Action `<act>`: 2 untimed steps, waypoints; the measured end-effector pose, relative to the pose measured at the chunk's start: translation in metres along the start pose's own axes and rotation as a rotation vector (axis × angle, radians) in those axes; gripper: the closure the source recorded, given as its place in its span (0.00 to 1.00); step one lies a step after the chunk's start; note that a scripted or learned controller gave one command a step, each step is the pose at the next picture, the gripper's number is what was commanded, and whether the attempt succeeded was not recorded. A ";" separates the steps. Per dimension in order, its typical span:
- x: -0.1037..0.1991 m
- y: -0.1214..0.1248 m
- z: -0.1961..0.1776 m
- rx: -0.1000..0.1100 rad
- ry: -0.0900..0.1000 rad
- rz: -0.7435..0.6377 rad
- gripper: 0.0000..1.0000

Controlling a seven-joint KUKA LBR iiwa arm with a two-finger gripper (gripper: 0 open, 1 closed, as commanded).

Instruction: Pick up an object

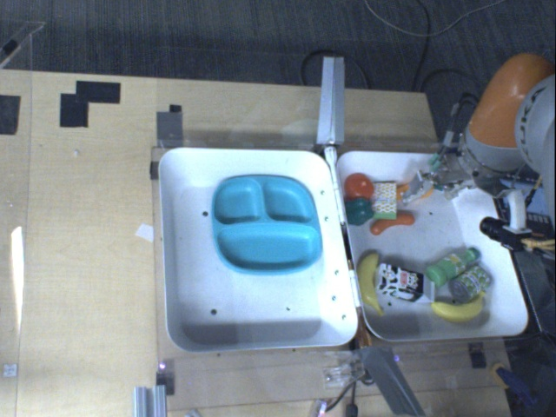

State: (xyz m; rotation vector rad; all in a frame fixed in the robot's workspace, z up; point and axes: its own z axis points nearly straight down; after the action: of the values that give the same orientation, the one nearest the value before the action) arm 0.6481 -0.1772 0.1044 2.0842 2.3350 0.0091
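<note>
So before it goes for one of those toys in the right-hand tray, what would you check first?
1. Pincer sits over the right bin, near its upper edge: ok.
2. Pincer carrying nothing: cannot tell, too small to see.
3. Objects within the bin: ok. Red ball, orange piece, two bananas and green bottle all lie inside.
4. Room around a target: not ok. The red ball touches its neighbours; the bottle lies against a banana.
5. Blue divided plate in the left bin, out of the way: ok.

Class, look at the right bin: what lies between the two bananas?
In the camera view, a black-and-white carton and a green bottle lie between the left banana and the right banana.
</note>
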 end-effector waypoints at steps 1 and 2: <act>-0.009 -0.015 -0.051 0.004 0.002 0.016 0.00; 0.019 0.021 0.008 0.004 0.002 -0.014 0.00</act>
State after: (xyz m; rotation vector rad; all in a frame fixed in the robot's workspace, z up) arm 0.6665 -0.1555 0.0963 2.0713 2.3523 0.0066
